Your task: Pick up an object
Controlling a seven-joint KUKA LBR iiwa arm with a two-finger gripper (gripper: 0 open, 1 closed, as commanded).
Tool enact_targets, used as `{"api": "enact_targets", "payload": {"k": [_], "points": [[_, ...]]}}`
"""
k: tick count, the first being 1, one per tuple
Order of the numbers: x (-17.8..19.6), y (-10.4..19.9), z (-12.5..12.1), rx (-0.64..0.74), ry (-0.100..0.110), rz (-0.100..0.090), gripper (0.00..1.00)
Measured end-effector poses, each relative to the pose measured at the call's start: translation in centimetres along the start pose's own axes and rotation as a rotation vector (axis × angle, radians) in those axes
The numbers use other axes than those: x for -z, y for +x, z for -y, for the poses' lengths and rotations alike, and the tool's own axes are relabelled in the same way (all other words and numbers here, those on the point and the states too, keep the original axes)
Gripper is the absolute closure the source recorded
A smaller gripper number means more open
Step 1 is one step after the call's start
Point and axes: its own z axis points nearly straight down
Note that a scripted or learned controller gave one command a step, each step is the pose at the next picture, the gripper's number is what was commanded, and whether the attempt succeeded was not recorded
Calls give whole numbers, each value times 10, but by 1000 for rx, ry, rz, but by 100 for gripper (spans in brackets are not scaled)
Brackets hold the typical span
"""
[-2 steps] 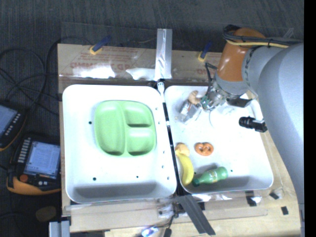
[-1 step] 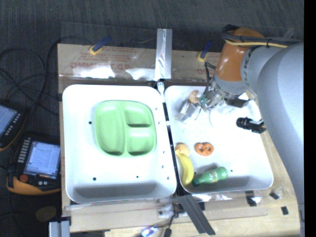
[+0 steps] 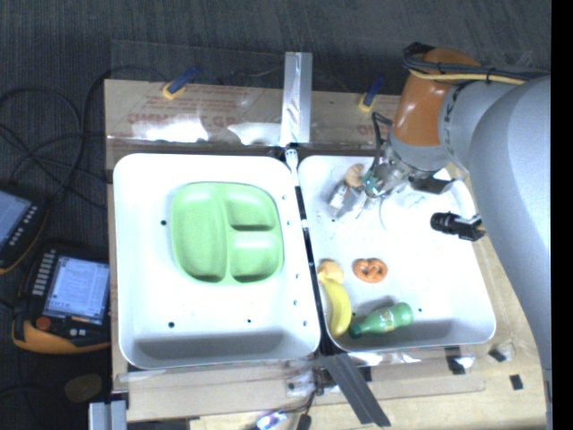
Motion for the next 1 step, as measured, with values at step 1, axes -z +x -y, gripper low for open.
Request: {"api": "enact_targets", "payload": {"k": [1], "points": [[88,54,-13,-422,-39,-1,100]]}}
